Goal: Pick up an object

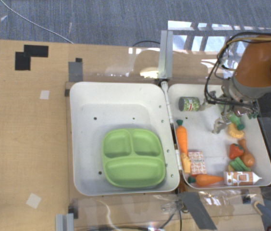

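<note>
- Gripper (231, 121) is low over the right bin (207, 143); can't tell how it's set.
- Nearest pick, by my read: the yellow toy (235, 131), touching or just under the tips, slightly toward the bin's front edge.
- Carrot (181, 138) sits well off to the claw's left, long axis front-to-back.

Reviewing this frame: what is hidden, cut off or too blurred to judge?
- Gripper, camera view: small and blurred against the right white bin; finger state and any hold unreadable.
- Yellow toy piece under the gripper: partly covered, its kind unclear.
- Small green can: label too small to read.
- Grey arm with orange band: cut off by the right edge.
</note>
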Motion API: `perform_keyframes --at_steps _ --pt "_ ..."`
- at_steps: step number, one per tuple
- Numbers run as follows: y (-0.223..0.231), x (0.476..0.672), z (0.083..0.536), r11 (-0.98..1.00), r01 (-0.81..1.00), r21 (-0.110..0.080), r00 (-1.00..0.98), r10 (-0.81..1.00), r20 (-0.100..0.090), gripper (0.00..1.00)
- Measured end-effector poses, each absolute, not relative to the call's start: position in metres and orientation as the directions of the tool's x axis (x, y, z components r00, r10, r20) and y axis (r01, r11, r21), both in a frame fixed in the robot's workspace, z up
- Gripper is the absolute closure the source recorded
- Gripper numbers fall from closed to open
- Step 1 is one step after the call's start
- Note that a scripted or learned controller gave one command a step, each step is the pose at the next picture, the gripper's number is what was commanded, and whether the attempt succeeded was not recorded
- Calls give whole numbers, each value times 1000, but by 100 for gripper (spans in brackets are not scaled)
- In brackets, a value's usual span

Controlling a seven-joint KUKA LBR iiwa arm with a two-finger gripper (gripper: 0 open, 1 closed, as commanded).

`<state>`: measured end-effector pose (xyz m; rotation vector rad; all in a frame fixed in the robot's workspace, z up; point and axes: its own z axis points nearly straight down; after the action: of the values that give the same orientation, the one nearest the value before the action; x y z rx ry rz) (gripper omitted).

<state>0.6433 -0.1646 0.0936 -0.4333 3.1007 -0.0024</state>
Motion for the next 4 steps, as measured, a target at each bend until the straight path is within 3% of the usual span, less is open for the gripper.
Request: perform_keyframes --at_steps 1,2,3,4 --pt "-133 669 88 1000 19 0 -1000 19 3 0" --pt "-199 619 106 996 -94 -5 -995 -94 -11 0" --pt "-205 582 89 1000 -6 -2 -1000 -6 -13 0" --pt "-198 528 90 994 105 -2 -994 105 -15 0"
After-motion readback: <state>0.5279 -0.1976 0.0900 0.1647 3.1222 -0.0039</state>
